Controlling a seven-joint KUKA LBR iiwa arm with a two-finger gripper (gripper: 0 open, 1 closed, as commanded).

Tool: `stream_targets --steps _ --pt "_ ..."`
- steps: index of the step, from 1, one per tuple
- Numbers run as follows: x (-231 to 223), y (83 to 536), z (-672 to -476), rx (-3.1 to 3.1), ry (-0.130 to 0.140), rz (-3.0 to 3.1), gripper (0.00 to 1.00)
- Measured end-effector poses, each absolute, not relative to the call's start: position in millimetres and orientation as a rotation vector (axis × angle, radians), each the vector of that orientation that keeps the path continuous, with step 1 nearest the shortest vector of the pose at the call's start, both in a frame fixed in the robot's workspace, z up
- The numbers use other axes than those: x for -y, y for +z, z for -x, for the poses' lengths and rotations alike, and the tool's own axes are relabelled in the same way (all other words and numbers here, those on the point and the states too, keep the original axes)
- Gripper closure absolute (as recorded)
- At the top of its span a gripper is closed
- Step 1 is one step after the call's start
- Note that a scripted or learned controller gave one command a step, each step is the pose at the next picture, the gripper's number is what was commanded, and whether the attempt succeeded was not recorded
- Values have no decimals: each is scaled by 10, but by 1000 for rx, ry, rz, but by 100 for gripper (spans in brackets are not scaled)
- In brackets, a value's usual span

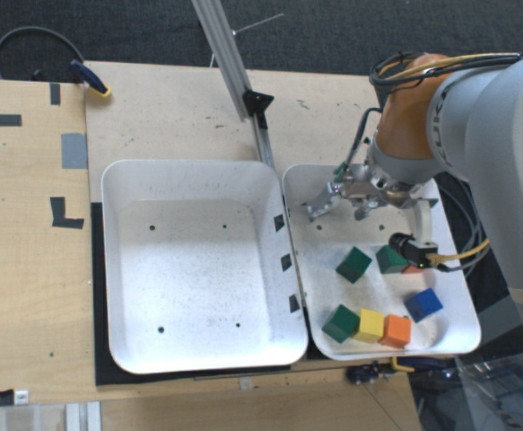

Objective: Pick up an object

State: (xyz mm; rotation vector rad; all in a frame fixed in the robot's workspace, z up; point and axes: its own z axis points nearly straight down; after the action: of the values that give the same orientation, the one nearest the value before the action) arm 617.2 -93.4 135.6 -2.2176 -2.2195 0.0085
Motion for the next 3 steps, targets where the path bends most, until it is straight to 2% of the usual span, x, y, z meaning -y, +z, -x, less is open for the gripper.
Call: stream_targets --steps 1,2,3 --pt "920 1486 -6185 2224 2 2217 100" --pt "949 2116 -6213 2226 -5 2223 100" --pt "944 2252 -6218 2223 -1 2220 100"
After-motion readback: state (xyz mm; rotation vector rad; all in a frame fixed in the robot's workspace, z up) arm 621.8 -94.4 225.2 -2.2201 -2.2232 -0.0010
